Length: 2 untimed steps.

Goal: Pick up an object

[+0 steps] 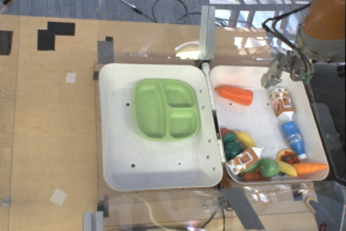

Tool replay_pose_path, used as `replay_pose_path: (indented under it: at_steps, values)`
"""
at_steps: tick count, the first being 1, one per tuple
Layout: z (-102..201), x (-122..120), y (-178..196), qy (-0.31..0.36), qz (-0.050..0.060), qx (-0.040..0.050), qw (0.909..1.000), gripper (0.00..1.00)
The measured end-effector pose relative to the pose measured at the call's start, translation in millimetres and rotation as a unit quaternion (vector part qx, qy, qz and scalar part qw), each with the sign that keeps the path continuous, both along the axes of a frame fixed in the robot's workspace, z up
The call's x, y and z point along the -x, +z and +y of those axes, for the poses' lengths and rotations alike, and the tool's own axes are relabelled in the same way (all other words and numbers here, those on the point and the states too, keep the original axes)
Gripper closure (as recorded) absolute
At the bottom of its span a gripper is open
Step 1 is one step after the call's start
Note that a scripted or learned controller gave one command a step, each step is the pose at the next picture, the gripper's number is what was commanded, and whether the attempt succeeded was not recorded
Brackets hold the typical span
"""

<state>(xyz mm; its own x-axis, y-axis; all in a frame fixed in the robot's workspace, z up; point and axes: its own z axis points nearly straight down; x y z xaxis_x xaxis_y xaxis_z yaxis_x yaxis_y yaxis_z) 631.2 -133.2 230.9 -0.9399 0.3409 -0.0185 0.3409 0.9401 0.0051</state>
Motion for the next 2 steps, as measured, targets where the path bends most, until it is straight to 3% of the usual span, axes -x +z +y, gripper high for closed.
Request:
replay_pose_path:
  at_steps: [1, 2]
  values:
    - [-54.8, 38.4, -133.7, 0.085, 0.01, -0.0004, 0.9964, 1.0]
    - [-53.3, 34.8, -128.7, 0.086, 0.006, 0.0009, 0.9963, 0.0]
